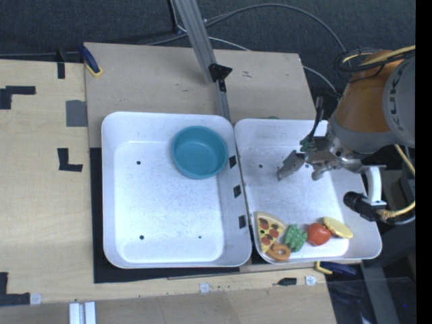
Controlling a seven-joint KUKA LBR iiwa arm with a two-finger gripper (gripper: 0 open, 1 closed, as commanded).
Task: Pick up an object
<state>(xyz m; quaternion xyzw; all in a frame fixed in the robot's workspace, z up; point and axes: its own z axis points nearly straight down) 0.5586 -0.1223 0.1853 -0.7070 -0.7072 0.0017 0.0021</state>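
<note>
My gripper (301, 170) hangs over the middle of the right bin (270, 140), its two fingers spread open with nothing between them. Along the right bin's front edge lie several toy foods: a pizza slice (268, 228), a green vegetable (294, 237), a red tomato (318, 234) and a yellow piece (337, 227). They sit well in front of the gripper and apart from it. A blue bowl (199, 152) rests upright in the back right part of the left bin (128, 201).
A grey pole (199, 39) slants down from the top to the divide between the bins. Cables loop behind the right bin. The arm's orange band (368, 103) and grey body cover the right bin's right side.
</note>
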